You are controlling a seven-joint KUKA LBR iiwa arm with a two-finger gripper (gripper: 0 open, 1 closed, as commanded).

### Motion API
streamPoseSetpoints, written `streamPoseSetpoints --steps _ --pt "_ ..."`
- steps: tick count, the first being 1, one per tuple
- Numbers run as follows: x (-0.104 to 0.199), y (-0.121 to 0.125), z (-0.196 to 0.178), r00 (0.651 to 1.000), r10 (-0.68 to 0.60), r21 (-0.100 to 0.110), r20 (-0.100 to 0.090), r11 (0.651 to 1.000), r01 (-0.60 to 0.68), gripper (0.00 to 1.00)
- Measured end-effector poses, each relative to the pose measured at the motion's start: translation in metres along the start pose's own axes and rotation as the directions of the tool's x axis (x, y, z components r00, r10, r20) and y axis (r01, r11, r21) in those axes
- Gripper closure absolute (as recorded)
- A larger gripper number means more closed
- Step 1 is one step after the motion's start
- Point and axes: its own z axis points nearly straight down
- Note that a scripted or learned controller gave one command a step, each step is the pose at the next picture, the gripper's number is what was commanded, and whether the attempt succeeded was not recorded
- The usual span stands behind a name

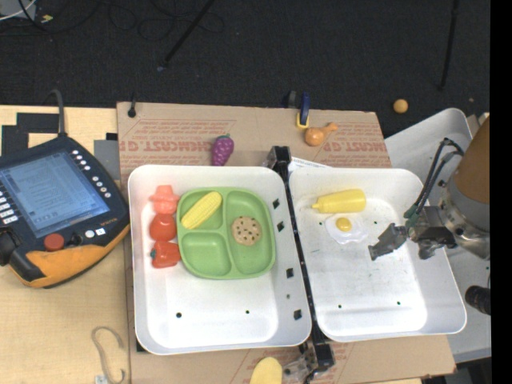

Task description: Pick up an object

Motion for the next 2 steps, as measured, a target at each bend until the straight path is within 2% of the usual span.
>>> streamPoseSetpoints --steps 1,2 --pt "0.000 0.002 -0.005 1.000 -0.002 -0.010 0.002 1.000 0.002 0.00" --pt "-0.006 -0.002 0.056 1.000 -0.002 -0.002 0.000 1.000 0.002 0.00"
